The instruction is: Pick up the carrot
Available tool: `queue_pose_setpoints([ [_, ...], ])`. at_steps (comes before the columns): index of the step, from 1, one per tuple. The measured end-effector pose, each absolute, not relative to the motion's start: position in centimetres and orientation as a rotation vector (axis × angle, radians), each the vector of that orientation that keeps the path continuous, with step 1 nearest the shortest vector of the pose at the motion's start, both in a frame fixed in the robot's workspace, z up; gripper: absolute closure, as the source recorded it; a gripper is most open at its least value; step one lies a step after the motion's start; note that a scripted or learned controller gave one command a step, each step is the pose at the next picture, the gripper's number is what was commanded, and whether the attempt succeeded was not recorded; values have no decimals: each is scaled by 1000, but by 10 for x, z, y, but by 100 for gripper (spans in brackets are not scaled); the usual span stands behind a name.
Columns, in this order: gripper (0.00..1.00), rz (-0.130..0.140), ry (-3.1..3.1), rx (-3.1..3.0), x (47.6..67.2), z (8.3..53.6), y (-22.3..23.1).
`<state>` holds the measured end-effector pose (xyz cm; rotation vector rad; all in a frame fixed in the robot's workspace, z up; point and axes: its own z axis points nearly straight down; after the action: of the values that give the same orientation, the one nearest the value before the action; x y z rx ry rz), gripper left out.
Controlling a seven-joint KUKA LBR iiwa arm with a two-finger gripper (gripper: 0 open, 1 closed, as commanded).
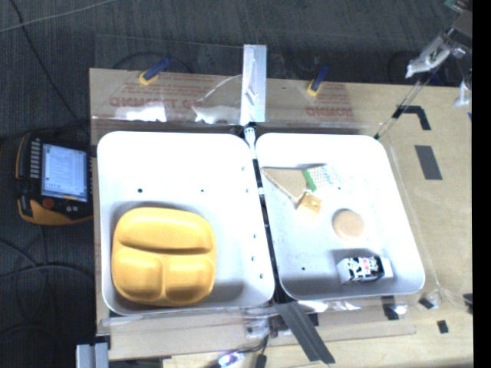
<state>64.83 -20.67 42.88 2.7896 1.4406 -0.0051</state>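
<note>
The carrot [285, 181] lies upper left in the right bin [387, 205] — well apart from the hand [434, 54], poised beyond the worktop [445, 213]; we cannot tell its state.

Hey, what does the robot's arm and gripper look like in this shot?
What looks like the gripper is a small, pale grey, angular metal shape near the top right corner, too small and blurred to make out markings or cables.
</note>
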Motion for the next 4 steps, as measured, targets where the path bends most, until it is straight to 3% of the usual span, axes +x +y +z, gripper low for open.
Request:
queue_pose_setpoints([
  [1, 0, -6, 1491, 2763, 657, 433, -204],
  [2, 0, -7, 1053, 2958, 669, 433, -213],
  [4, 0, -6, 339, 3124, 652, 433, -223],
])
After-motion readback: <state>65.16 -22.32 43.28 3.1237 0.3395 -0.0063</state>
